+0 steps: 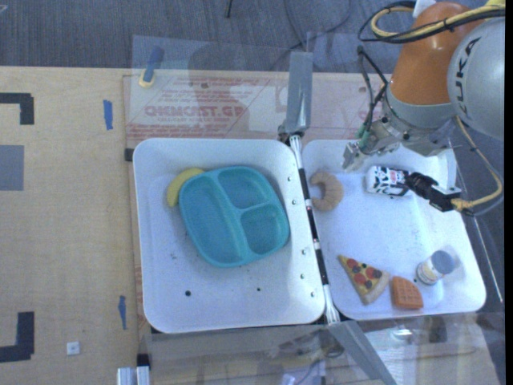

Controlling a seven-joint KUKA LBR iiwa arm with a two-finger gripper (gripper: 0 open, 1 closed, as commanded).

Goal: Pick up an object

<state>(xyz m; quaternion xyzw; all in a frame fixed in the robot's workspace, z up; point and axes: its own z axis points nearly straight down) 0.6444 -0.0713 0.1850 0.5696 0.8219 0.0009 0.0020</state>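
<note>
From where I stood, the gripper (355,154) hung over the far corner of the right bin (385,235), on the side nearest the left bin (164,283). I could not tell whether it was released or clenched, and I saw nothing in its grasp. Two candidates lay just beyond it toward the near edge. A tan ring-shaped bagel (326,191) sat on the side toward the left bin, close against the wall. A small cow-patterned carton (385,179) lay on the arm's side. A pizza slice (363,277), an orange waffle (406,293) and a small jar (437,267) lay well beyond those. The danger, as I judged it, was a straight drop landing on bare floor between bagel and carton. Reaching for the bagel might have caught the bin wall, and the carton, lying on its side, looked apt to skid away from a glancing touch.
</note>
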